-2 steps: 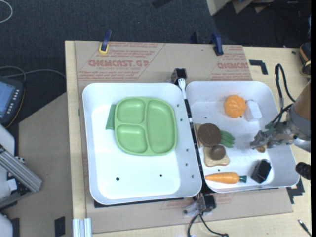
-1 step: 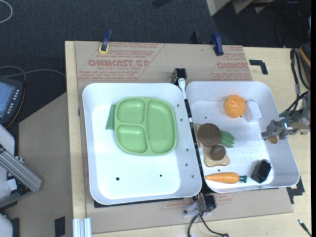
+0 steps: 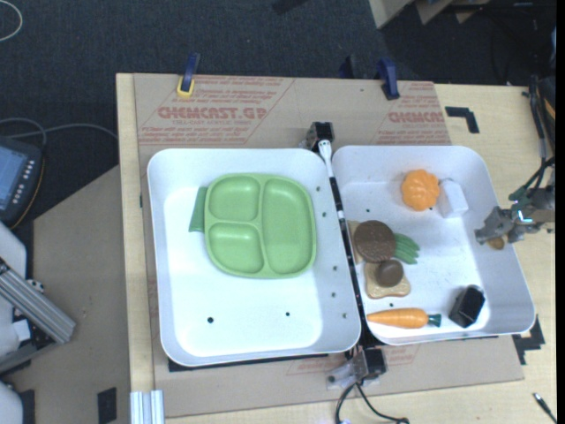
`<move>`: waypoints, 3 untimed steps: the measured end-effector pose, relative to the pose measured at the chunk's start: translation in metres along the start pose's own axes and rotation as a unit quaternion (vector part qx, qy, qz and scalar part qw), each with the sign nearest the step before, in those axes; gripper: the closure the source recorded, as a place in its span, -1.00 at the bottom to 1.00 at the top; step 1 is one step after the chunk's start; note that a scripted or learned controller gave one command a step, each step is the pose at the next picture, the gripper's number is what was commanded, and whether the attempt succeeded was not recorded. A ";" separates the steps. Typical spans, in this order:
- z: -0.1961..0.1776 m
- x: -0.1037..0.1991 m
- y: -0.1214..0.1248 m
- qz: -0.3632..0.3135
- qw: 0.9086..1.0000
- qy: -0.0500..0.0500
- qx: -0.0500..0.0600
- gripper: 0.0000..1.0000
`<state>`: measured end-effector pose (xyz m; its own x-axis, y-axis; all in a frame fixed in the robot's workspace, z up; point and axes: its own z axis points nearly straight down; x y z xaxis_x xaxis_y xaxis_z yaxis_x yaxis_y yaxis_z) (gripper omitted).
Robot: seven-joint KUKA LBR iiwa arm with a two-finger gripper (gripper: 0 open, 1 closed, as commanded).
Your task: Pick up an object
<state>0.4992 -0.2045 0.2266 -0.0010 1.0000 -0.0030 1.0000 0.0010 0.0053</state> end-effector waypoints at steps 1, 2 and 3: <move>0.003 0.045 0.007 -0.002 1.000 0.003 0.003 1.00; 0.005 0.095 0.013 -0.002 1.000 0.003 0.003 1.00; 0.013 0.152 0.029 -0.003 1.000 0.003 0.003 1.00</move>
